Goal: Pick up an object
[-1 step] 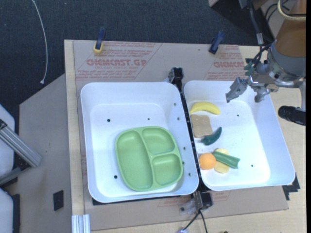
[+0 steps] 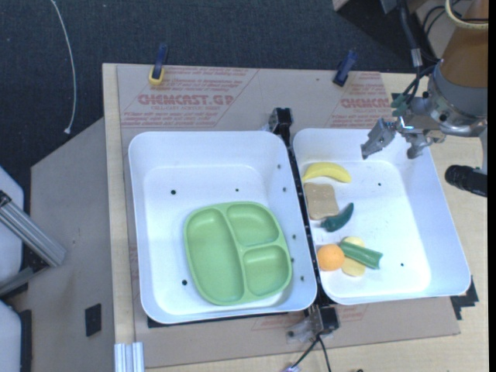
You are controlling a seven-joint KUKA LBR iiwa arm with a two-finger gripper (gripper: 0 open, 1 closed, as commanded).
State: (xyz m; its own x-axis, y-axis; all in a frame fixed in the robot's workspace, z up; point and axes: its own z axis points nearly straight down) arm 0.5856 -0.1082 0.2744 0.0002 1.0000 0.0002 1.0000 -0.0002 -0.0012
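The right bin (image 2: 422, 231) holds a yellow banana (image 2: 326, 172), a tan slice of bread (image 2: 322, 200), a dark green pepper (image 2: 338, 218), an orange (image 2: 331, 257) and a yellow-and-green corn cob (image 2: 361, 256), all along its left side. My gripper (image 2: 397, 141) hangs above the bin's far edge, up and to the right of the banana. Its two fingers stand apart, open, with nothing between them.
The left bin (image 2: 155, 208) holds a green divided plate (image 2: 236, 250). A black clamp (image 2: 280, 119) sits at the top of the seam between the bins. Blue and yellow clips (image 2: 158, 64) pin the cardboard at the back edge.
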